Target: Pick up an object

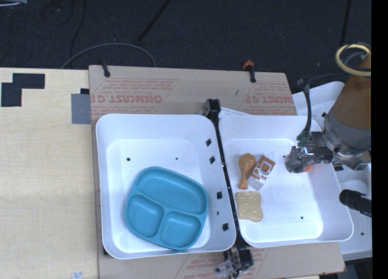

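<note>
**Gripper over the right bin's 3 o'clock side, toys waiting to its 9 o'clock**

The gripper (pixel 298 161) hangs above the right bin (pixel 315 226) near that bin's 3 o'clock wall. Whether it is spread or closed cannot be told at this slant; nothing is seen pinched in it.

Out toward 9 o'clock from the gripper lie three small things, close together. Nearest is a small brown-and-white carton (pixel 263 170), tilted. Touching its far side is a toy drumstick (pixel 245 169), its long axis running roughly 12 to 6 o'clock, fat end at 12, thin bone end at 6. Just at 6 o'clock of those lies a pale toast slice (pixel 249 205), flat on the floor.

The drumstick looks the likeliest pick: probably light, stiff plastic, smooth and a little slippery. A grip across the narrow shank, closing along the 3-to-9 line, would suit it; the carton crowds one side, so a finger could nudge it.

Farther at 9 o'clock, the left bin (pixel 112 150) holds a blue divided plate (pixel 166 207).
</note>
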### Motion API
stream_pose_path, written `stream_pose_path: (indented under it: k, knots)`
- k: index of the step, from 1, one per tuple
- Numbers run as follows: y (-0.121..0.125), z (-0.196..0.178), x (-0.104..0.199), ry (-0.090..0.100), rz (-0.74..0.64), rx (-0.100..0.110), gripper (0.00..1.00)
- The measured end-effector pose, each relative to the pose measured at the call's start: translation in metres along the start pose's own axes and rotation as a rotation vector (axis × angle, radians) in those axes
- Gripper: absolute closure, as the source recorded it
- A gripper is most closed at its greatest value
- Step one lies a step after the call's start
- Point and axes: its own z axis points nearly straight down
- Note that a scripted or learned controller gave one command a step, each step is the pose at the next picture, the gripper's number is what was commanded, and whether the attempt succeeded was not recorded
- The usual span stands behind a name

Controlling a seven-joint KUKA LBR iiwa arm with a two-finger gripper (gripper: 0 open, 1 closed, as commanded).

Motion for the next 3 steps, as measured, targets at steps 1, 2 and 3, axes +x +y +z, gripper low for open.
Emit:
stream_pose_path:
  k: [1,2,3]
  knots:
    - [0.005,0.012,0.045,0.002,-0.002,0.004,1.0]
    - [0.003,0.02,0.094,0.002,-0.002,0.005,1.0]
    - [0.017,0.013,0.143,0.002,-0.003,0.003,1.0]
